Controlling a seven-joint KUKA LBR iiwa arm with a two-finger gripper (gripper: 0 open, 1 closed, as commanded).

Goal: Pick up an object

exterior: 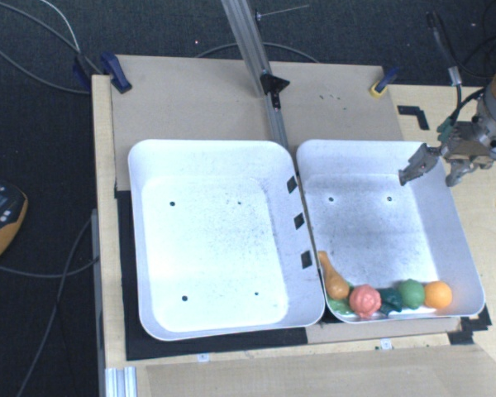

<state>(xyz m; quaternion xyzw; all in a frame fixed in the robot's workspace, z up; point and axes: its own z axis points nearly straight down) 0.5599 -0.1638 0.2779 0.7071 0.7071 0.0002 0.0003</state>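
Note:
Several toy pieces lie along the near wall of the right bin (pixel 372 151): an orange carrot-like piece (pixel 332 276), a pink ball (pixel 364 300), a green piece (pixel 411 292) and an orange ball (pixel 438 294). My gripper (pixel 431 175) hangs over the far right corner of that bin, well behind the toys. It is open, with nothing between its fingers (pixel 414 169).
The left bin (pixel 134 157) sits beside the right one, with black clips (pixel 299 219) along the shared rim. A metal pole (pixel 248 31) slants down to the bench behind the bins. Blue (pixel 114 71) and yellow (pixel 385 80) clamps hold the board's far corners.

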